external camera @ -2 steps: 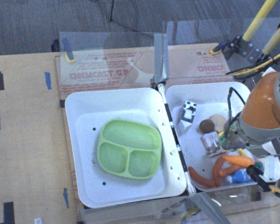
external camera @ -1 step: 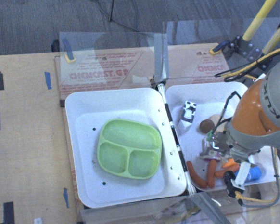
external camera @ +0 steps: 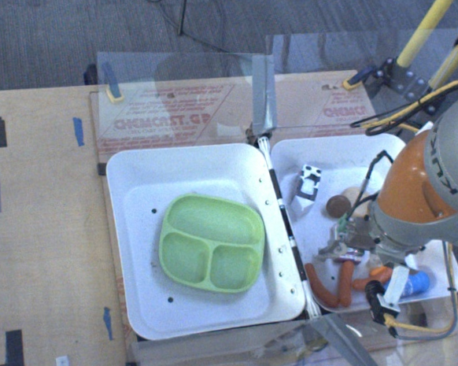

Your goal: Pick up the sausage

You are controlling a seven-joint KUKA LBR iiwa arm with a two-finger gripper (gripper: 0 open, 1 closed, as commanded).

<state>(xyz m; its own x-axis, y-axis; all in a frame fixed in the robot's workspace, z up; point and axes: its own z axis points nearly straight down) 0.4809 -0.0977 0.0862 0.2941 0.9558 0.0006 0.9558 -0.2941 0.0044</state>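
The sausage [external camera: 322, 288] lies in the right bin [external camera: 296, 236], at its front-left corner beside the divider: a curved reddish piece, with another reddish-orange piece [external camera: 346, 281] just right of it. It looks light, soft and smooth, likely slippery; a grip across its middle, where it bends least, seems best. The hand [external camera: 346, 249] hangs just above and right of the sausage. I cannot tell how it is set, nor whether it touches anything.
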